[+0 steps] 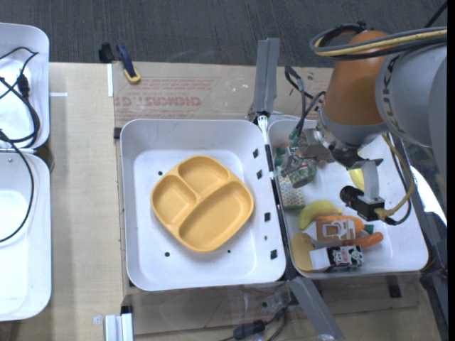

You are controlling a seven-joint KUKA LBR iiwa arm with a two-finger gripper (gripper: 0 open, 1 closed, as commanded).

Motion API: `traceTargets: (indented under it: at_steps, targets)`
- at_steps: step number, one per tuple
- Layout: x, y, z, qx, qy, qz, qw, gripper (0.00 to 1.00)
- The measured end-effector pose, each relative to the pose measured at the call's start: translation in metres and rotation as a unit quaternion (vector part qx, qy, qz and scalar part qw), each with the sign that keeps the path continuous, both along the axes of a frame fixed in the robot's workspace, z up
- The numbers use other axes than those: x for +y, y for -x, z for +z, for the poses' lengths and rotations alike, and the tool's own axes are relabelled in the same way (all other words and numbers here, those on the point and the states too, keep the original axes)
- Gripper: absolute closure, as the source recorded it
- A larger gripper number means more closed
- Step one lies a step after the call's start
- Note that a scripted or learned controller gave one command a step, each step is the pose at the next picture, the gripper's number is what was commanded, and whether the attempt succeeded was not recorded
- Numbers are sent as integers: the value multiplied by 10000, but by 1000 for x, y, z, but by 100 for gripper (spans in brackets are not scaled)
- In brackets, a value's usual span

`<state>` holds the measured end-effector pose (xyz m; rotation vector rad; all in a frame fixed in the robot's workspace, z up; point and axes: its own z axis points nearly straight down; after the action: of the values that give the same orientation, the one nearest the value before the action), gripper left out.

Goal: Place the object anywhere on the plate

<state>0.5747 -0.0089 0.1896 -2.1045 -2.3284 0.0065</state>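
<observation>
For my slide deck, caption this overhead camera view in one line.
KUKA arm's end effector over the right bin of toy food; yellow divided plate waits in the left bin.

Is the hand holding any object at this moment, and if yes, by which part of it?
It cannot be told. The hand sits low over the right bin, close to a green packet, but no object is seen between its tips.
</observation>
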Motion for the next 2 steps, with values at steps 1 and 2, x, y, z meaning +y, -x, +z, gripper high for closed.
traceTargets:
  at_steps: [1, 2]
  targets:
    - [-19, 6, 0, -2, 0, -299, 9996, 100]
    - [-26, -4, 0, -8, 7, -1160, 9932, 100]
